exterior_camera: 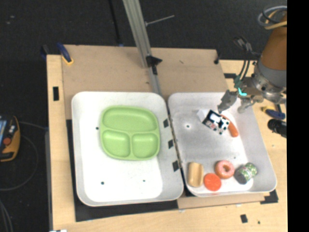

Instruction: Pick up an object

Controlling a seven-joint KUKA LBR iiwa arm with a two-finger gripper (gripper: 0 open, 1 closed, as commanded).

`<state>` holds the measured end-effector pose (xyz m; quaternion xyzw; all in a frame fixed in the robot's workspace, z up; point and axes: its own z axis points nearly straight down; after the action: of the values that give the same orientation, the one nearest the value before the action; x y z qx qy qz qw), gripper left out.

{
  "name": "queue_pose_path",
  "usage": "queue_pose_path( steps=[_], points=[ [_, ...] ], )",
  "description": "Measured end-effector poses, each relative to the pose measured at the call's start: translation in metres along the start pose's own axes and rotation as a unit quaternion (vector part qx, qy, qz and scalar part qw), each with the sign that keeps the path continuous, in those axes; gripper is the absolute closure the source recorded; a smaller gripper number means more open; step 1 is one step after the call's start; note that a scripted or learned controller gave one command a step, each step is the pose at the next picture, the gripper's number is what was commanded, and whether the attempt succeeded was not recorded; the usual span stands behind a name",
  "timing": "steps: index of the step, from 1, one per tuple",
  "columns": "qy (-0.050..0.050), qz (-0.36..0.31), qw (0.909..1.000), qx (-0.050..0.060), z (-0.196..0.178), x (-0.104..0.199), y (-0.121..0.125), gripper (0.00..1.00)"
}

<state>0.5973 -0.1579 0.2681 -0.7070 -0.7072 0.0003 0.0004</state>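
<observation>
Grey and orange-banded, the arm (pixel 273 57) reaches over the right bin's (pixel 256 144) far right corner. Its gripper (pixel 235 102) hangs spread wide, holding nothing, just above a black-and-white block (pixel 215 121). That block lies tilted beside an orange carrot (pixel 233 129).

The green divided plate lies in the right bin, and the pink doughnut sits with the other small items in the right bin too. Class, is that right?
Not quite. The camera view shows the green divided plate in the left bin, not the right one. The pink doughnut does sit with the other small items in the right bin.
</observation>
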Motion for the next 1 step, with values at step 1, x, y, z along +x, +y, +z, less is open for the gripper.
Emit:
queue_pose_path(
  steps=[1],
  points=[
    [0.0,0.0,1.0,-0.001,-0.0011,0.0,0.0006,0.0]
  ],
)
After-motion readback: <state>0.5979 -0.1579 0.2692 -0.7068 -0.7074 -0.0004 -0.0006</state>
